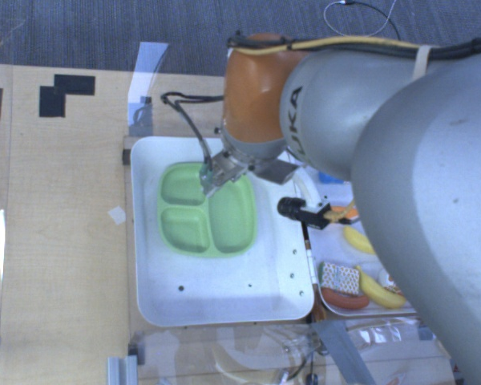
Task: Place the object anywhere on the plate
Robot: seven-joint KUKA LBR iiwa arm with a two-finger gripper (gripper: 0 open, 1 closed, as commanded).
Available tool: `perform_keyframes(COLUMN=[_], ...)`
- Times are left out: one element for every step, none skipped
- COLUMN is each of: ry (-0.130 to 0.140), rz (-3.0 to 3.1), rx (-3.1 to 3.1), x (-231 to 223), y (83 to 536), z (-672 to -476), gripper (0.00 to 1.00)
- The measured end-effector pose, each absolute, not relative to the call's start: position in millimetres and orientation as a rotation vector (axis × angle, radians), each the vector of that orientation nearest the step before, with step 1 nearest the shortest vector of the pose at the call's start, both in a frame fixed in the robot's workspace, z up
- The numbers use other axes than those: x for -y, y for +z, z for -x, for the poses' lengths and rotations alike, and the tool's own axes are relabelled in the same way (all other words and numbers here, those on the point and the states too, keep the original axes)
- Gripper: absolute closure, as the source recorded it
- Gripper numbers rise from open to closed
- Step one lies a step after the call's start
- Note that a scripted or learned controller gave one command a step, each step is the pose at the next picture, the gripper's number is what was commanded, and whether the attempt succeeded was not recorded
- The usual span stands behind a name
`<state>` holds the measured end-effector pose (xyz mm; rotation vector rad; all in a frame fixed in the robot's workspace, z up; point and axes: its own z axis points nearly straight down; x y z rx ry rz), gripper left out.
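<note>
The green plate (224, 223), split into three compartments, lies in the far half of the left bin (224, 295) on the tan surface (56, 239). The hand (211, 176) hangs over the plate's far edge, about where the far-left compartment meets the large right one. We cannot tell whether it is wide, narrow or holding anything. The grey arm (401, 159) covers much of the right bin (369, 313), where we see two bananas (382, 293), a speckled block (339, 277) and a red sausage (345, 299) crowded together.
</note>
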<state>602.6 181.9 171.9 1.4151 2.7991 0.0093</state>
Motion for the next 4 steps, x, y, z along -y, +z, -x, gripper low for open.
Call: perform_keyframes(ry=[0.006, 0.009, 0.003, 0.006], rz=[-1.888, -1.598, -1.870, -1.577], rx=[-2.508, -2.700, -2.523, -2.714], x=[-142, -209, -197, -176], y=[203, 275, 232, 237], z=[-522.8, -497.8, -516.3, -532.4], gripper=[1.00, 1.00, 1.00, 1.00])
